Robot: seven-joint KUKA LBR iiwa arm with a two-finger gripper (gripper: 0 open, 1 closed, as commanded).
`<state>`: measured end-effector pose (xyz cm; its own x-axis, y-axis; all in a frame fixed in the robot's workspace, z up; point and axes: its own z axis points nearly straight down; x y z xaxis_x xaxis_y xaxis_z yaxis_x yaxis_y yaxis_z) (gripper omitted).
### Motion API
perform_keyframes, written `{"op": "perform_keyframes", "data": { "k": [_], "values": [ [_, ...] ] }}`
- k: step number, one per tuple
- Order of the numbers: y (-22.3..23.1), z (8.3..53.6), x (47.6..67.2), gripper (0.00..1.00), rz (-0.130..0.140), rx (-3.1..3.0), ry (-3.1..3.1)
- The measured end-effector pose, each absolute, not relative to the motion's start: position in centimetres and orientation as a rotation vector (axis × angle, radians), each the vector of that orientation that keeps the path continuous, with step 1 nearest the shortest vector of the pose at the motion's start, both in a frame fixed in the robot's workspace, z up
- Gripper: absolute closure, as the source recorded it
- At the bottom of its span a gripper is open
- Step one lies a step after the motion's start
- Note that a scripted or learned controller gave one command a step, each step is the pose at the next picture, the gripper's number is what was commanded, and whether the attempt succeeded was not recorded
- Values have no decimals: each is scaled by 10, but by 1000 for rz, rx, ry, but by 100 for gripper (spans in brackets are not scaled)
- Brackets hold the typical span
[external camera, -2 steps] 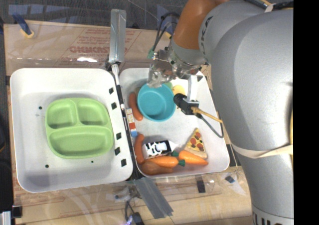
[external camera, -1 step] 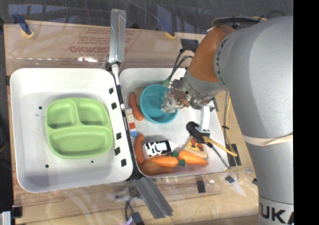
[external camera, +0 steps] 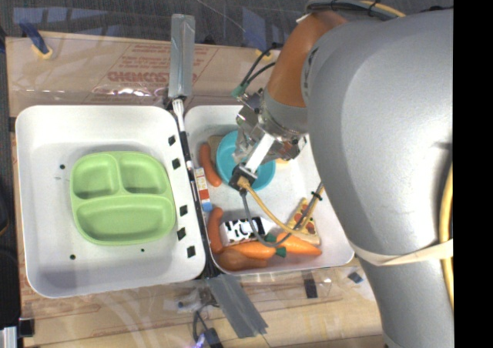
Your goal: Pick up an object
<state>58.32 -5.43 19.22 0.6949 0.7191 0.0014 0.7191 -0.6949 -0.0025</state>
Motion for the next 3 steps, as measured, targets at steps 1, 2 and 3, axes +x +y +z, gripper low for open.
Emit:
{"op": "perform_keyframes", "data": {
  "k": [1,2,3],
  "values": [
    [-62,191,514,100,5,-2818,-1379],
    [-6,191,611,100,5,-2987,-964],
    [-41,190,582,100,11,-3067,-658]
  ]
}}
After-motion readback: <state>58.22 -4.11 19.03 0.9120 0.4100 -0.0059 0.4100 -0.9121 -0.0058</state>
